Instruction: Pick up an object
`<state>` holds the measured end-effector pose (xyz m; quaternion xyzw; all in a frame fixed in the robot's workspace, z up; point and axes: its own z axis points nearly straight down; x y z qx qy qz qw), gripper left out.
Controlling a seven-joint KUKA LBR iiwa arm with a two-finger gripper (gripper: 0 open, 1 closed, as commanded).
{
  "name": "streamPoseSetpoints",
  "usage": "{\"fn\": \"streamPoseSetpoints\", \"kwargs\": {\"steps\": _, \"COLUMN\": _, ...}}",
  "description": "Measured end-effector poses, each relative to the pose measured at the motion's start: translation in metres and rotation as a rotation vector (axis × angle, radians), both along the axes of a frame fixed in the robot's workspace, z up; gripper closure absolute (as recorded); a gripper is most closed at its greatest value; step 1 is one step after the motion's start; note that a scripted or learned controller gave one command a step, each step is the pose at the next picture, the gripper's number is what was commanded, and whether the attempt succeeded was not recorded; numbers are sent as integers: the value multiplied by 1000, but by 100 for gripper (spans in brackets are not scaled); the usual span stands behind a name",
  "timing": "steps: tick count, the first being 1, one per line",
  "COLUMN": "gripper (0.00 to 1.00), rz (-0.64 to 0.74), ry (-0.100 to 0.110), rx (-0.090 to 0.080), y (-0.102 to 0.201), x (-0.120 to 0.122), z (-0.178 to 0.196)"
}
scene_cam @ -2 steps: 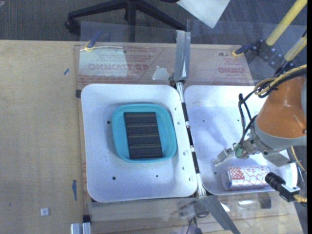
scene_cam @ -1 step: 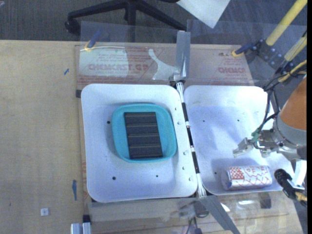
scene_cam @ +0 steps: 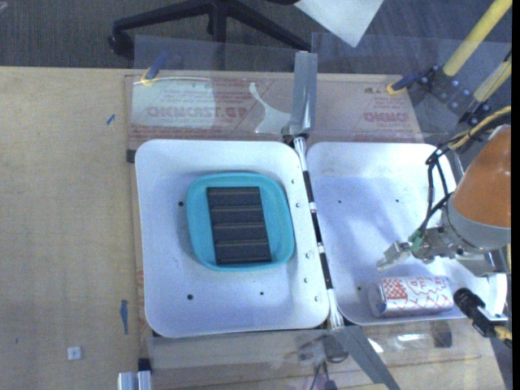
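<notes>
Reaching in from the right edge, grey arm [scene_cam: 479,218] with orange band [scene_cam: 491,177] over the right bin [scene_cam: 357,185], black cables looped beside the wrist. Hanging low above the bin's near right part, gripper [scene_cam: 400,253], its pale tip pointing left and slightly down; grip state impossible to tell at this slant. Lying just below and right of that tip, a small packet [scene_cam: 413,295] with a red-and-white pattern, on its side along the bin's near wall, apart from the gripper, with nothing visible between the fingers. Resting in the middle of the left bin [scene_cam: 162,177], a teal rectangular dish [scene_cam: 197,218] with rounded corners, and seated within it a dark ribbed block [scene_cam: 239,226], long side running away from the camera. Standing side by side on the tan bench [scene_cam: 57,218], both white bins, touching along a central seam marked by small dark fastenings. Lying behind the bins, a clear sheet [scene_cam: 195,112] with faint reddish lettering. Showing at the top on dark carpet, black chair base [scene_cam: 219,15]; slanting in at the top right, yellow bars [scene_cam: 483,27].
</notes>
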<state>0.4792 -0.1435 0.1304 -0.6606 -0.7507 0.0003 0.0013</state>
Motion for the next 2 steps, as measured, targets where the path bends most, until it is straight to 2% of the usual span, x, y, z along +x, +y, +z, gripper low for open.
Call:
{"fn": "streamPoseSetpoints", "kwargs": {"steps": 1, "gripper": 0, "rz": -358, "ry": -3, "rx": -4, "y": -44, "x": 0, "z": 16}}
{"fn": "streamPoseSetpoints", "kwargs": {"steps": 2, "gripper": 100, "rz": -357, "ry": -6, "rx": -5, "y": -44, "x": 1, "z": 26}}
